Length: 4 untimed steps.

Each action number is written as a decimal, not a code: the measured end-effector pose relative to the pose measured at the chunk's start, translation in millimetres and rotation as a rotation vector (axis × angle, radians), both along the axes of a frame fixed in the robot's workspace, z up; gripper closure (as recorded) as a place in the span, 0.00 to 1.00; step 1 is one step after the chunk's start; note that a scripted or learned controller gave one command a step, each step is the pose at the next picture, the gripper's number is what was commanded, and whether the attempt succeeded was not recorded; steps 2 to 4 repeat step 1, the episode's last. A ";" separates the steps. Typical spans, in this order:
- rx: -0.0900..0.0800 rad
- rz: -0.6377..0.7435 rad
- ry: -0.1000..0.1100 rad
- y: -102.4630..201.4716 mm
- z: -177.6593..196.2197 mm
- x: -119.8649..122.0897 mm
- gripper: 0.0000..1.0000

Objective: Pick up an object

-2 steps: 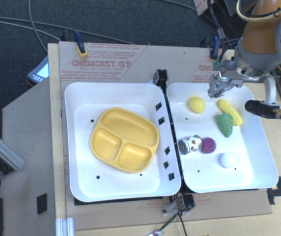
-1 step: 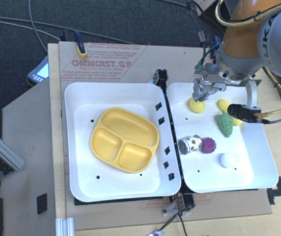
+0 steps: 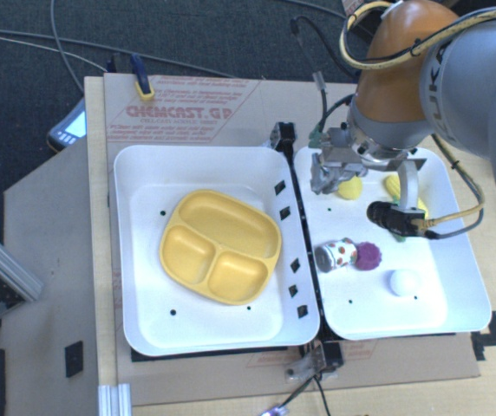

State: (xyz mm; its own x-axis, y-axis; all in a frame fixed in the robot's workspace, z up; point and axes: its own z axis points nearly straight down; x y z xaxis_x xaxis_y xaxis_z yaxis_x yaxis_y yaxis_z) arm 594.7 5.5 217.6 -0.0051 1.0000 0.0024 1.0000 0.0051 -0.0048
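A yellow three-compartment plate (image 3: 220, 245) is lying in the left bin (image 3: 135, 232), tilted so that its long side is running from 10 o'clock to 4 o'clock. The divider between the bins (image 3: 300, 241) is marked with black tabs. In the right bin (image 3: 456, 302), a small patterned can (image 3: 336, 254) is lying on its side, touched at 3 o'clock by a purple fuzzy ball (image 3: 368, 255). A white ball (image 3: 402, 281) is resting at 4 o'clock from these, apart from them. The gripper (image 3: 333, 177) is being held low over the bin's upper part, at 12 o'clock from the can; whether it is wide or narrow cannot be told. A yellow object (image 3: 350, 187) is seen just beside it at 4 o'clock, partly covered by the wrist. A second yellow piece (image 3: 394, 186) is lying at 3 o'clock, crossed by a black cable fitting (image 3: 394, 217).
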 end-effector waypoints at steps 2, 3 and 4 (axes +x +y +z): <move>0.000 0.000 0.000 49.1 -7.2 -23.4 1.00; 0.000 0.000 0.000 49.1 -7.2 -23.4 1.00; 0.000 0.000 0.000 49.1 -7.2 -23.4 1.00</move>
